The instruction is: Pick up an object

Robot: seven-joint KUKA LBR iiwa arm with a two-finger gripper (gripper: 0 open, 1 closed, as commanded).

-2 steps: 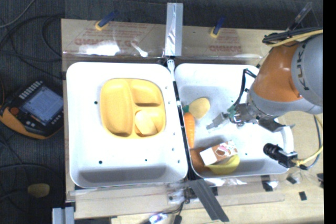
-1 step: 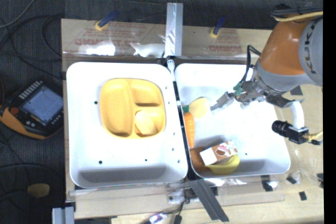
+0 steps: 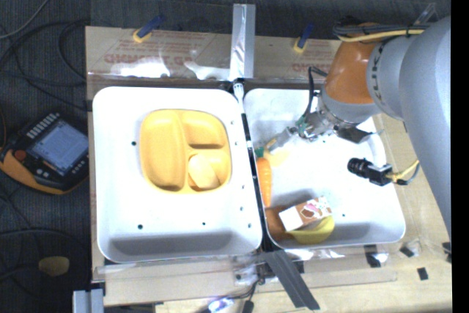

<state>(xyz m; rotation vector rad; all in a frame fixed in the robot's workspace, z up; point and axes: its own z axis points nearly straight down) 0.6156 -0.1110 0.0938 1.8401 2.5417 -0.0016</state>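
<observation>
We count, left to right, one yellow divided tray [image 3: 183,150] in the left bin [image 3: 117,231], one carrot [image 3: 264,179], one small carton [image 3: 304,215] on one yellow item [image 3: 319,231] at lower centre, and the gripper [image 3: 272,144], state undeterminable.

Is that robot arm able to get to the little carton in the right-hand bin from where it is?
Probably yes. The small carton lies on top of a yellow object at the right bin's near edge, uncovered from above, and the gripper hangs in the same bin.
</observation>
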